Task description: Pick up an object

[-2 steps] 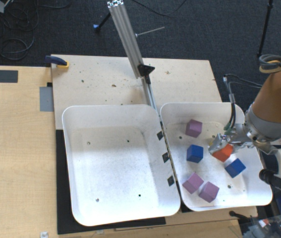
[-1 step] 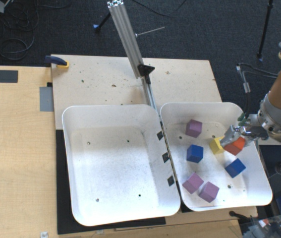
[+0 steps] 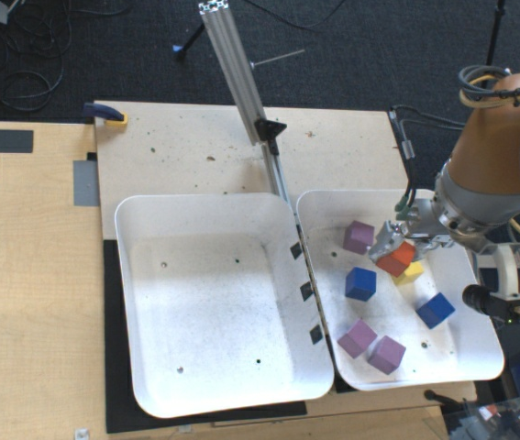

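Red-orange cube (image 3: 393,262) sits in the right-hand shallow white bin (image 3: 452,360), in its upper middle. A small yellow block (image 3: 410,272) touches its lower right side.

Two-finger gripper (image 3: 395,243) is directly over the cube's upper edge, and its metal parts overlap the cube from this angle. Cannot tell whether the claw is open, closed or gripping the cube, because the metal tip and the cube merge together. Cannot tell either whether the cube rests on the bin floor or is lifted.

The grey arm with the orange band (image 3: 489,149) comes in from the right and is bent down over the bin's far right corner.

Other contents of the right bin:
- purple cube at upper left (image 3: 359,236), near the gripper and apart from it
- blue cube at centre left (image 3: 360,283), below that purple one
- blue cube at right (image 3: 436,309), tilted on the bin floor
- two purple cubes at the front, one (image 3: 358,337) just beside the other (image 3: 387,354)

The left-hand shallow white bin (image 3: 204,301) has dark specks on its floor. The two bins meet edge to edge, with small black clips (image 3: 307,290) along the join.

A slanted aluminium bar (image 3: 235,58) runs from the top of the view down to the join. A blue and yellow clamp (image 3: 105,114) lies at the far left corner of the pale wooden board (image 3: 177,149).
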Robot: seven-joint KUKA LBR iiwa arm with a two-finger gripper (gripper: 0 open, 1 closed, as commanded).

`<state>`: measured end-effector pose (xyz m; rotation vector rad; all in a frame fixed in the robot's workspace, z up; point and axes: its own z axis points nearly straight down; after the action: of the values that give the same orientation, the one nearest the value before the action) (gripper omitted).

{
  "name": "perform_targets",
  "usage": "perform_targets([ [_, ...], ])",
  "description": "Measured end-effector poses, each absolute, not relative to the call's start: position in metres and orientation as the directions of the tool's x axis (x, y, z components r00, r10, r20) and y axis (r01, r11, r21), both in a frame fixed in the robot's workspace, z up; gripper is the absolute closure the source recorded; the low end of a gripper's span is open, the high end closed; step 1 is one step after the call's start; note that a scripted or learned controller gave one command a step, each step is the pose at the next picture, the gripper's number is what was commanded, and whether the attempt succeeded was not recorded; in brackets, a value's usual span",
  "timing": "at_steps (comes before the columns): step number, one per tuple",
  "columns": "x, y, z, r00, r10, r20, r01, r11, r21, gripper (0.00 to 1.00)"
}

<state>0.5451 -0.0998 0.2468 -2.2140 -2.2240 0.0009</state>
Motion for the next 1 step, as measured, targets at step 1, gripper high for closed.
perform_targets([
  [1,0.5614,-0.0484,0.2521,-0.005,1.000,0.002,1.000,0.005,-0.002,1.00],
])
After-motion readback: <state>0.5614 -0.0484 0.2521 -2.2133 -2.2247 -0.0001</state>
